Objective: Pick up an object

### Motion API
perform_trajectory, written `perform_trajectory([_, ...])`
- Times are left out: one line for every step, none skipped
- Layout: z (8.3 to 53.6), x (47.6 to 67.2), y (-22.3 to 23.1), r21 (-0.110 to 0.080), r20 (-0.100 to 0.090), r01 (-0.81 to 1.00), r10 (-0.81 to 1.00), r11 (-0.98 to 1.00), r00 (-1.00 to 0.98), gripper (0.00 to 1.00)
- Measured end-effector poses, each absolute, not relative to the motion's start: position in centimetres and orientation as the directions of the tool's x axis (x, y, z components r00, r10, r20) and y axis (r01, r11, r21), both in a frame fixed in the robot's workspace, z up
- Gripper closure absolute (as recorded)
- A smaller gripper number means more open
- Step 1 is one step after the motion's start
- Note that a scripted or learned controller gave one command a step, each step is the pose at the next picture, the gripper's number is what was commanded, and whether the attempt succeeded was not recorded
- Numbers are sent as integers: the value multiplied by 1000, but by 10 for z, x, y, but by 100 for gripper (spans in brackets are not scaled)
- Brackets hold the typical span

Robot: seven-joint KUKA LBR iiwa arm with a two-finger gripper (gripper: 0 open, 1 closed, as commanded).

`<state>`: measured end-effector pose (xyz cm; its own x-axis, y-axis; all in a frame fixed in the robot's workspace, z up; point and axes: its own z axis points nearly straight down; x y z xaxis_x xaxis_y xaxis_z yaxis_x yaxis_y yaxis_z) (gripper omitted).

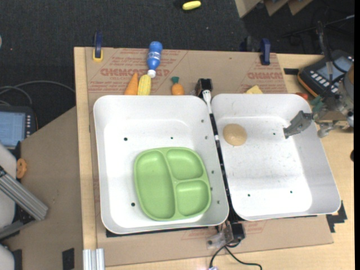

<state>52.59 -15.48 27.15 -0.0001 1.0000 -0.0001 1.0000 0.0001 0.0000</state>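
Note:
A tan, rounded roll-like object (235,134) lies in the right bin (281,201), near its back left corner. In the left bin (112,151) sits a green divided plate (171,183), toward the front. My gripper (310,127) hangs over the right bin's back right edge, well to the right of the tan object. Its two grey fingers (296,124) stand apart, open, with nothing between them.
Behind the bins on the board lie a blue-and-white bottle (154,55), a corn cob (144,84), a carrot (131,85), a smaller carrot (177,88), a black item (203,86) and a yellow piece (254,90). Clamps hold the board's back edge.

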Motion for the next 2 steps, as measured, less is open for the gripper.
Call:
perform_trajectory([205, 516, -91, -9, 5, 1000, 1000, 6, -6, 0])
perform_trajectory([78, 519, -161, -6, 0, 1000, 1000, -6, 6, 0])
